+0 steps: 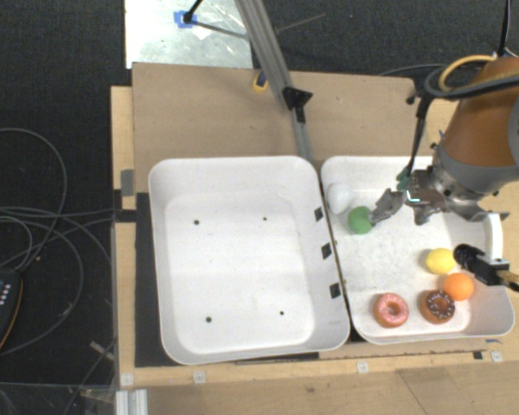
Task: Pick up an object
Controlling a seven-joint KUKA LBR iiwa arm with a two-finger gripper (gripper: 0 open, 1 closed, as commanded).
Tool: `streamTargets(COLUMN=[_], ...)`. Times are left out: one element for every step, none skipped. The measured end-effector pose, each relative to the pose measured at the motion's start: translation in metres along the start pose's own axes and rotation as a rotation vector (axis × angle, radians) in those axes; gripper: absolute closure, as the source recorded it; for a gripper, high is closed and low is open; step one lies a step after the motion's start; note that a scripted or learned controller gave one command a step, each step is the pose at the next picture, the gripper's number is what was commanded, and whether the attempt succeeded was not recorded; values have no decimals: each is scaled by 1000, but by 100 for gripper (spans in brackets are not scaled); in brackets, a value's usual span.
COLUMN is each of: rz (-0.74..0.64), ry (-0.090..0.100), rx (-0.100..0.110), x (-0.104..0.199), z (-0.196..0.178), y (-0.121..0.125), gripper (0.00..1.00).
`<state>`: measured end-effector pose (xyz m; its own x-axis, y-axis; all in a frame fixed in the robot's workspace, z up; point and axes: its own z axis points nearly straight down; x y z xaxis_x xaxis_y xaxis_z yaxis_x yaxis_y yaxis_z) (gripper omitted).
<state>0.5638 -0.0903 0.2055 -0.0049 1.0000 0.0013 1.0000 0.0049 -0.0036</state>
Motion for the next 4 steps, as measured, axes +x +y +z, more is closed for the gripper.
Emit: streamTargets(rz=[2, 4, 4, 5], ry=[0, -1, 0, -1], rx=[-5, -1, 1, -2], x=[0, 0, 9, 10], z=[-2, 42, 100, 116], y=[1, 7, 5, 5], gripper=[0, 0, 0, 0])
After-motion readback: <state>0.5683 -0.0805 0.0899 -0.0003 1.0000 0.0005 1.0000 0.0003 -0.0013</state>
